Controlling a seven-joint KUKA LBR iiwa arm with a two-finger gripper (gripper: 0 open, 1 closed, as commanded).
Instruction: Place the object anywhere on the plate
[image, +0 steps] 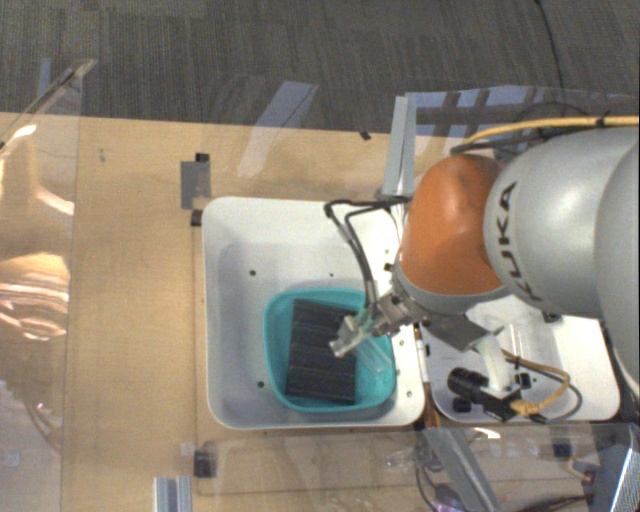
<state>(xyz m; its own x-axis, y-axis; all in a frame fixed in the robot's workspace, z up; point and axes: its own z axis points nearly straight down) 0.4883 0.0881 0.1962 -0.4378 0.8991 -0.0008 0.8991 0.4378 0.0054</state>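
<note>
Teal plate (278, 330) already has the block (322, 352) on it; gripper (350, 335) grip unclear, could drag it off.

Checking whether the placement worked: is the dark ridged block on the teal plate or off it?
On it. The dark ridged block lies flat inside the teal plate, within its rim, in the left bin. The claw is just above its right edge.

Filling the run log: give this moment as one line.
gripper: over teal plate | dark ridged block: lying on plate | left bin: holds plate | grasp: cannot tell
</note>
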